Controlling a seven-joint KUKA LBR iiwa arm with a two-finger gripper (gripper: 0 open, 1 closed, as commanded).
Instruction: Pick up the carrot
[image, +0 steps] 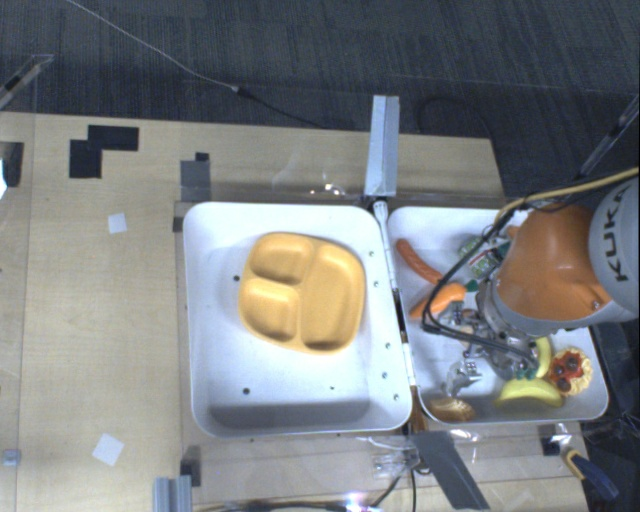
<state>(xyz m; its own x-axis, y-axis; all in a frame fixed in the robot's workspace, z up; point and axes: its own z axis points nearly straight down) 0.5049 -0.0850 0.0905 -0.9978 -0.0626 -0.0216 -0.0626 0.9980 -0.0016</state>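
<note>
Carrot (447, 297) sits in the right bin (425, 230), upper-left part, just below an orange-red sausage (416, 260). Its right end runs under the black cables (440, 312) and the arm's wrist, so only part of it is visible. It looks to be lying on the bin floor, not lifted.

Gripper (468, 374) hangs lower in the same bin, near the carrot but off it, toward the front edge. Can't tell how the fingers stand; the metal parts blur together under the orange band (548, 265). Nothing visible between them.

Around the gripper: banana (532, 391) just to its right, a pastry with dark berries (570, 367) in the front-right corner, a brown bit of food (452, 407) by the front wall, something green (478, 247) near the back. Left bin (215, 400) holds a yellow divided plate (301, 290). Both bins sit on the wooden surface (90, 330).

Progress, my read: pick not done. No grasp and no lift visible. Left: line up over the carrot, close on it, raise it clear. Crowding and cables make it a tight grab.
</note>
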